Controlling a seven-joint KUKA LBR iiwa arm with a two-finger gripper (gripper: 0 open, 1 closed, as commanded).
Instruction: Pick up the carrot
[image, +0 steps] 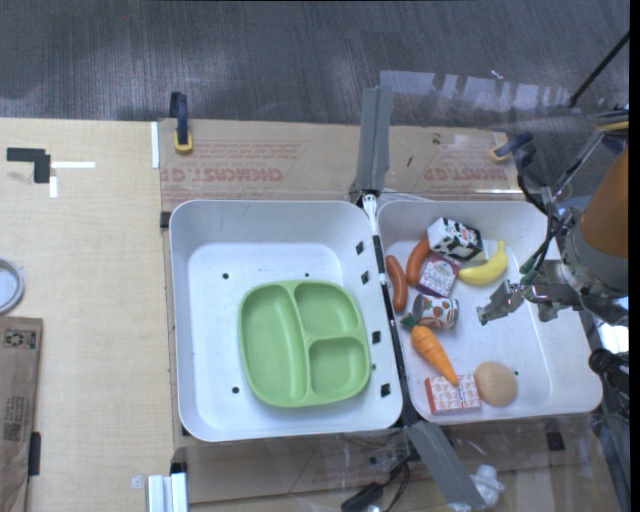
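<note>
Right bin (570, 395): orange, green-topped carrot (433, 351) lying slantwise.

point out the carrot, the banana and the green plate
carrot (433, 352), camera view, middle of its orange body
banana (484, 269), camera view, middle of its yellow curve
green plate (268, 382), camera view, rim at its lower left corner

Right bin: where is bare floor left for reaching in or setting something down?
Bare floor lies between the banana, end effector and bread roll, toward the right bin wall. The strip by the divider is crowded: carrot, sausage, cartons. The green plate fills the left bin's middle.
</note>
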